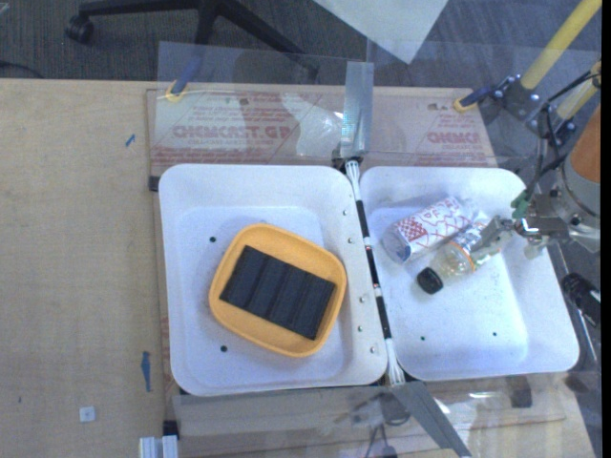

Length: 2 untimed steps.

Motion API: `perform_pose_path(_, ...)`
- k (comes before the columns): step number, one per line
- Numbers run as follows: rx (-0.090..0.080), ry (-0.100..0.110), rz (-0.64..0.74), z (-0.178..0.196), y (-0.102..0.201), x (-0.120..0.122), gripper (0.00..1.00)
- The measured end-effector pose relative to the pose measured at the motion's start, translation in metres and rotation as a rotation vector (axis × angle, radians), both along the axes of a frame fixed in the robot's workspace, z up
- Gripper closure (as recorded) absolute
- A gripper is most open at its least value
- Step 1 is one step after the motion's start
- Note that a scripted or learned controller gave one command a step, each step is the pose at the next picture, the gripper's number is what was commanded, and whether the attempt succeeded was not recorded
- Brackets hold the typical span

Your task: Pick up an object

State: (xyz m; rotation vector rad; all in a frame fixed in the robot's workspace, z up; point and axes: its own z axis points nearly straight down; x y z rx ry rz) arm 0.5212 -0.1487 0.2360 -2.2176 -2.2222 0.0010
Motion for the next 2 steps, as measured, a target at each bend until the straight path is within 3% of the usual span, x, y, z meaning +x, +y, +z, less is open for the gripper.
perform_pose_path(1, -0.003, -0.005, 0.057, -0.031, -0.004, 0.045, 0.00)
perform_pose_path(2, -0.003, -0.006, 0.006, -0.020, -0.006, 0.042, 0.00)
